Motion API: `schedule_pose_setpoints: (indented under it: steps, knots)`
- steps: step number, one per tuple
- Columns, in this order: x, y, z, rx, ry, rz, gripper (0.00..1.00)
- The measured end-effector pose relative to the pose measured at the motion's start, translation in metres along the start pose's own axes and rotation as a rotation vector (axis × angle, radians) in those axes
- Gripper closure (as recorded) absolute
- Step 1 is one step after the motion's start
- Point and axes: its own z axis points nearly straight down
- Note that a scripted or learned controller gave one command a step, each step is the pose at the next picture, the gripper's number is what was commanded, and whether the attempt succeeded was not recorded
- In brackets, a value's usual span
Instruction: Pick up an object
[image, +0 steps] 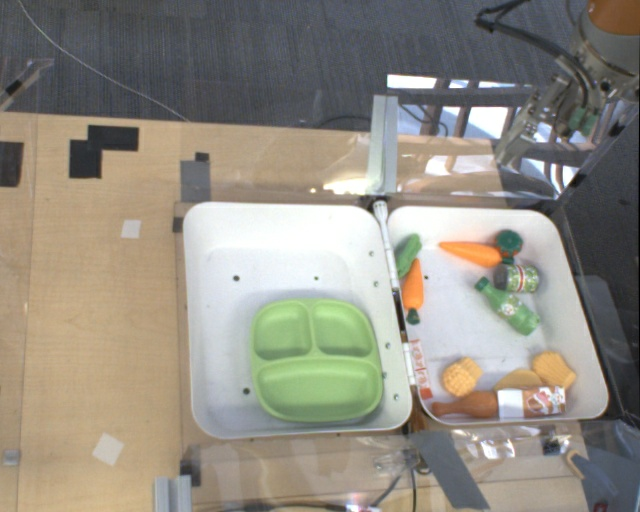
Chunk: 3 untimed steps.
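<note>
Nearest the camera, a brown sauce bottle (505, 403) lies along the right bin's (570, 260) front wall, with a corn cob (461, 377) and waffle-like pieces (553, 369) just behind it. Farther back lie two carrots (472, 253), a green bottle (508, 307) and a small can (518, 278); a green divided plate (317, 358) sits in the left bin (210, 300). High at the upper right, outside both bins, the gripper (560, 105) hangs, and I cannot tell how it is set.

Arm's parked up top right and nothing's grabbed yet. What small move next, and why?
Probably bring the gripper down and left, over the right bin. It sits above the bin's far right corner, outside the rim, with nothing between its fingers. The nearest pieces are the carrot with the green end and the small can, lying close under that corner, so little travel is needed.
</note>
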Motion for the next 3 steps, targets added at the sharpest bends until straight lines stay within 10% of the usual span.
schedule_pose_setpoints:
  steps: [3]
  knots:
    - [-0.002,0.006,-0.041,-0.012,-0.031,-0.016,1.00]
